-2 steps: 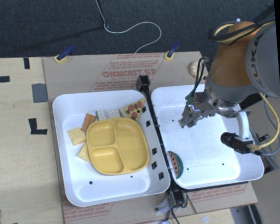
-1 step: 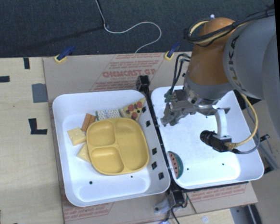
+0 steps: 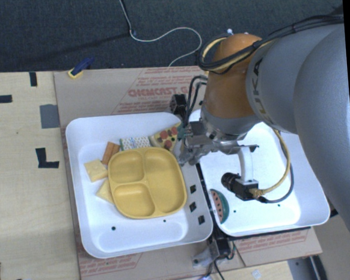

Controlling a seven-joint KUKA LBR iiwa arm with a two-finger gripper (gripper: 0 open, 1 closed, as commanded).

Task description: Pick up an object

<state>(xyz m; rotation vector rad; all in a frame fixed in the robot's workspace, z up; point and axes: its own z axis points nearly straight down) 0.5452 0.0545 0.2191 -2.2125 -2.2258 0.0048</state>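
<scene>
The yellow plate (image 3: 147, 182) lies flat in the left bin (image 3: 78, 138), on top of small toy foods. It looks light, hard and smooth, so its thin rim is the best place to pinch. The hand (image 3: 187, 146) hangs at the plate's top right corner; I cannot tell how wide it is.

A white cable (image 3: 155, 36) loops over dark fabric (image 3: 45, 29) behind the cardboard sheet (image 3: 153, 90)

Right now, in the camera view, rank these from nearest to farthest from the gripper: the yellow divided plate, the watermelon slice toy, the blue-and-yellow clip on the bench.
1. Yellow divided plate: left bin, just left of the gripper.
2. Watermelon slice toy: right bin's near-left corner, below the gripper.
3. Blue-and-yellow clip: on the bench beyond the bins, far upper left.
</scene>
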